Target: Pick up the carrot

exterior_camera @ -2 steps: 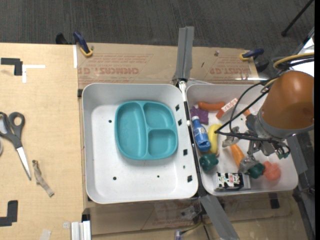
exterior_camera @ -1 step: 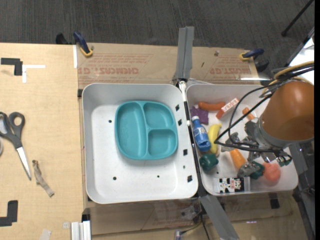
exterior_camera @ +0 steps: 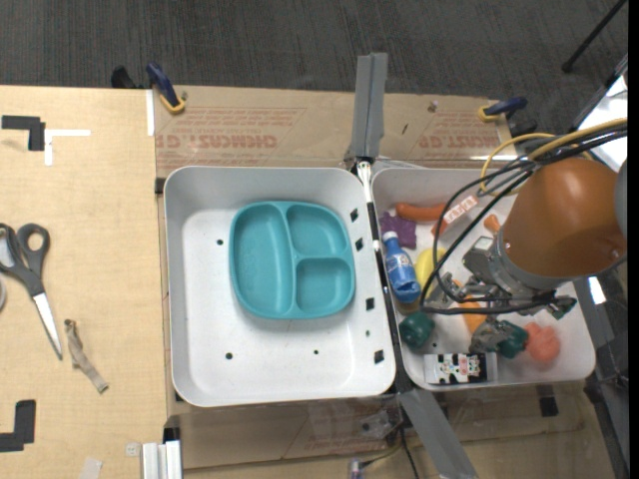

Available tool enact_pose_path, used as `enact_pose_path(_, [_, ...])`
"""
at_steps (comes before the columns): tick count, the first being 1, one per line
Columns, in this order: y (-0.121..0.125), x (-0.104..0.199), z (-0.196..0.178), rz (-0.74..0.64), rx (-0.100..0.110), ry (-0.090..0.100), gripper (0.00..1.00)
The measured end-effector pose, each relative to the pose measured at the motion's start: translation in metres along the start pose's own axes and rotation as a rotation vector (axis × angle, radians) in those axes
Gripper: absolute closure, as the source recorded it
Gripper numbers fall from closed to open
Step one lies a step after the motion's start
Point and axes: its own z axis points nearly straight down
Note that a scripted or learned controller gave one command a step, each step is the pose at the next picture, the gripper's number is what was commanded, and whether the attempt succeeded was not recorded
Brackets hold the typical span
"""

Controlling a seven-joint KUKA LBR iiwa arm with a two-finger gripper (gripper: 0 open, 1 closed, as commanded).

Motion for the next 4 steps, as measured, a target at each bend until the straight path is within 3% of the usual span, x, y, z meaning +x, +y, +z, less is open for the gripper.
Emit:
enact_pose_path(1, [0.001, 0.0, -0.008, 0.003, -0.006, 0.004, 1.0])
enact_pose_path(2, [-0.022, 0.007, -0.197, 0.11, -0.019, 0.017, 1.0])
enact_pose_path(4, [-0.024, 0.004, -0.214, 0.118, -0.018, 0.01, 1.0])
